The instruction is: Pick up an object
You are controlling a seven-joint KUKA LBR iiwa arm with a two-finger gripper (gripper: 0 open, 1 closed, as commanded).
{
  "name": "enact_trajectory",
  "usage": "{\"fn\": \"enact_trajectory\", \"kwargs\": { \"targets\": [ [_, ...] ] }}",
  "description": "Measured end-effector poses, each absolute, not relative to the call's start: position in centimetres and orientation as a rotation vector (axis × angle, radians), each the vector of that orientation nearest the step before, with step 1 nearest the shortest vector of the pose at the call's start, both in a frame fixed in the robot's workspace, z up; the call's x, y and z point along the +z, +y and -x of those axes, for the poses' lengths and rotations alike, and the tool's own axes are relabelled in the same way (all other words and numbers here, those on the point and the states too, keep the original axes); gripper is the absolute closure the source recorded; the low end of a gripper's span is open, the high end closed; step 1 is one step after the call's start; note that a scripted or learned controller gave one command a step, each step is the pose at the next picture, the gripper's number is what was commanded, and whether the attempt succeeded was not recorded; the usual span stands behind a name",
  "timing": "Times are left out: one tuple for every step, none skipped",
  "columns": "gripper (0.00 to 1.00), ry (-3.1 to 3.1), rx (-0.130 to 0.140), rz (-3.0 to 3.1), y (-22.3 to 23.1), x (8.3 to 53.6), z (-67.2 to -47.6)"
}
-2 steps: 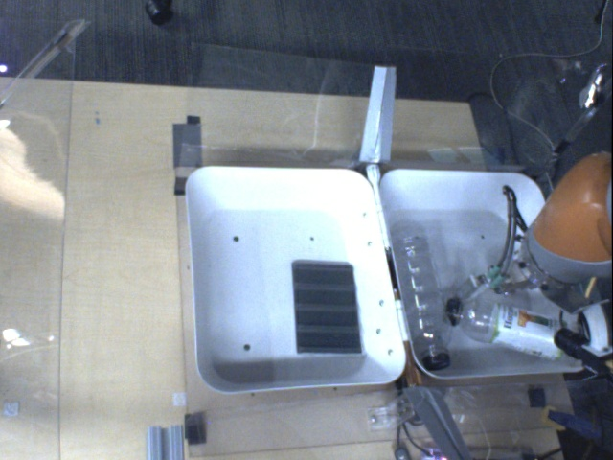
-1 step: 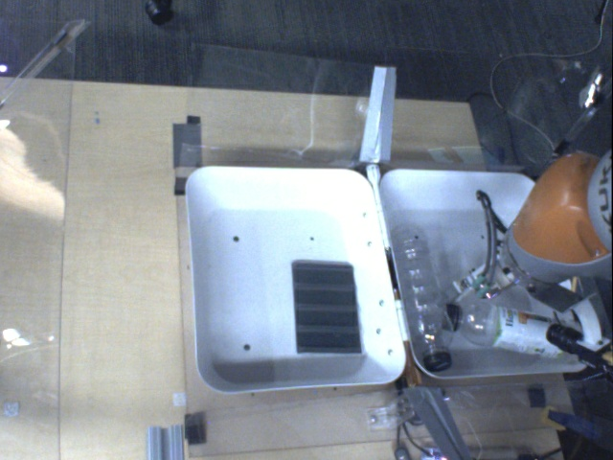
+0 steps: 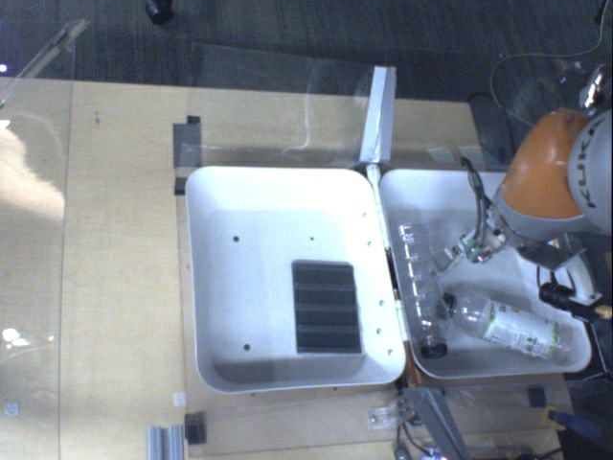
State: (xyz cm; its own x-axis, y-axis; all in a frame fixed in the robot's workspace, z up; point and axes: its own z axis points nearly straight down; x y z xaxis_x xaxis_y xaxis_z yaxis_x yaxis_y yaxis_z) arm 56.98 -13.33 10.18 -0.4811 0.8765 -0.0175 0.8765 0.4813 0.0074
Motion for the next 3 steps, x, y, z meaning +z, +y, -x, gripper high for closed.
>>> {"fn": "enact_trajectory", "kwargs": {
  "targets": [
    [0.0,2.812,0.001,-1.381,-14.1,10.0,-55.9],
    [0.0,2.843,-0.041,-1.27,-12.9,9.3,-58.6],
    [0.0,2.475,0.0,-1.901,-13.5,9.1,-63.4]
  ]
}}
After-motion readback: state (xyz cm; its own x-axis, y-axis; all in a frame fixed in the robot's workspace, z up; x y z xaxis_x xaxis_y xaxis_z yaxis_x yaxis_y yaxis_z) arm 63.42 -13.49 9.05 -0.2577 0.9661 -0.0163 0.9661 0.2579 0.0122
